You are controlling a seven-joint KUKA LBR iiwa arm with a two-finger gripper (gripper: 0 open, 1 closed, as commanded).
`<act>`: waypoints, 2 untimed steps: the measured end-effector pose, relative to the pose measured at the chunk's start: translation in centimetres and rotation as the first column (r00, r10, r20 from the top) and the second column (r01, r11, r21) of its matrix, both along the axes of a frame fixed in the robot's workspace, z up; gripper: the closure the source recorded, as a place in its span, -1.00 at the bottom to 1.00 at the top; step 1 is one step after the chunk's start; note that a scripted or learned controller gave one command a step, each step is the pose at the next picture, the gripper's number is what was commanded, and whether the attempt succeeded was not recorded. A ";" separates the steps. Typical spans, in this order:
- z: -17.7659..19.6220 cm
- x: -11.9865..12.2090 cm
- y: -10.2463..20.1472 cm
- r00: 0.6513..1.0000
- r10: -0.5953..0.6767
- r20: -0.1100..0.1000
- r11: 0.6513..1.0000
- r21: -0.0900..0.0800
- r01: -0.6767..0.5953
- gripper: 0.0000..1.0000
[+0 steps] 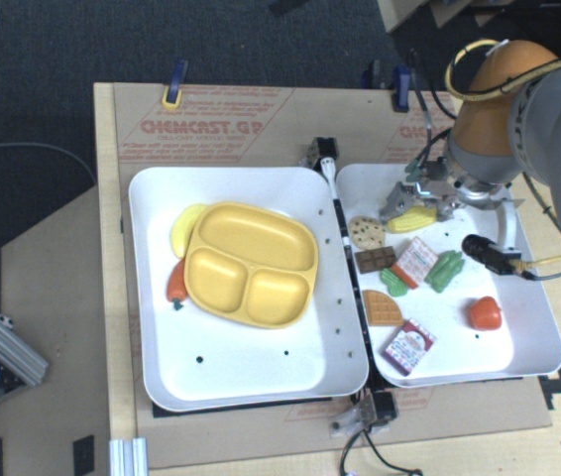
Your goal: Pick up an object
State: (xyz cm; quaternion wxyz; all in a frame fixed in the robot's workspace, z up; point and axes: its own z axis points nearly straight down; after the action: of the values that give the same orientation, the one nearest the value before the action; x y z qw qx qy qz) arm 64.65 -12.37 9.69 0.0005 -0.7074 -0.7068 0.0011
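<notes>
bins (152,266): smooth white plastic, faint sheen
divided tray (251,263): glossy yellow plastic
bench board (261,117): matt brown cardboard, printed red
tomato (485,312): shiny red plastic
waffle (383,308): ridged matt tan
arm (548,117): smooth grey casing, glossy orange band

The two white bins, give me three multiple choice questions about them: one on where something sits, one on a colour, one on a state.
1. Where does the yellow divided tray lie?
A. left bin
B. right bin
C. on the cardboard outside the bins

2. What colour is the round toy near the right bin's right edge?
A. blue
B. red
C. white

3. How does the tray sit?
A. flipped upside down
B. standing on edge
C. flat, compartments facing up

Answers: 1 A, the tray rests inside the left bin. 2 B, it looks like a red tomato. 3 C, its three hollows show from above.
</notes>
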 end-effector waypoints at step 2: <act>-0.1 0.0 0.0 1.000 0.000 0.002 1.000 0.000 0.000 1.00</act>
State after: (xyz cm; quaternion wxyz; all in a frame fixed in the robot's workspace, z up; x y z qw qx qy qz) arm 64.68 -12.35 9.58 0.0001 -0.7073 -0.7069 0.0004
